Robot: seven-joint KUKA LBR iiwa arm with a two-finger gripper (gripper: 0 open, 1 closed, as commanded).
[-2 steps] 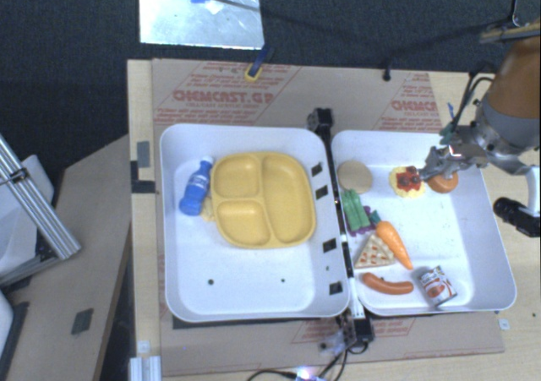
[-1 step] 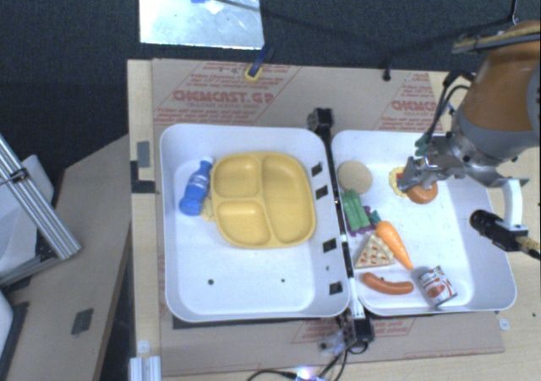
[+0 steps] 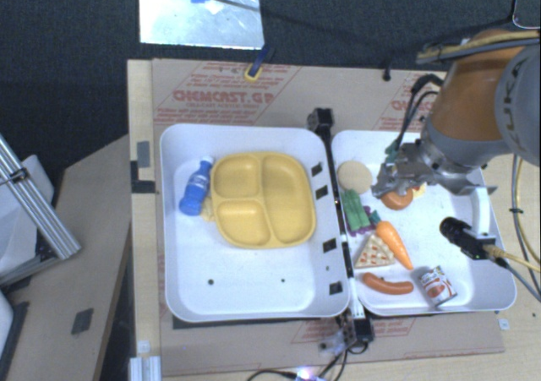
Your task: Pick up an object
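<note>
My gripper (image 3: 394, 180) hangs low over the upper middle of the right bin (image 3: 499, 286), right above an orange rounded toy (image 3: 397, 198) that peeks out beneath it. I cannot tell whether the toy is touched or held. Beside it to the left lies a beige round bun (image 3: 355, 175). Below are a green and purple vegetable (image 3: 357, 211), a carrot (image 3: 393, 242), a pizza slice (image 3: 371, 253), a sausage (image 3: 389, 285) and a small can (image 3: 436, 284).
The left bin (image 3: 182, 286) holds a yellow divided plate (image 3: 258, 199) and a blue bottle (image 3: 195, 187) at its left. A black divider with clips (image 3: 334, 202) runs between the bins. A black fitting with a cable (image 3: 463, 237) sits at the right bin's right side.
</note>
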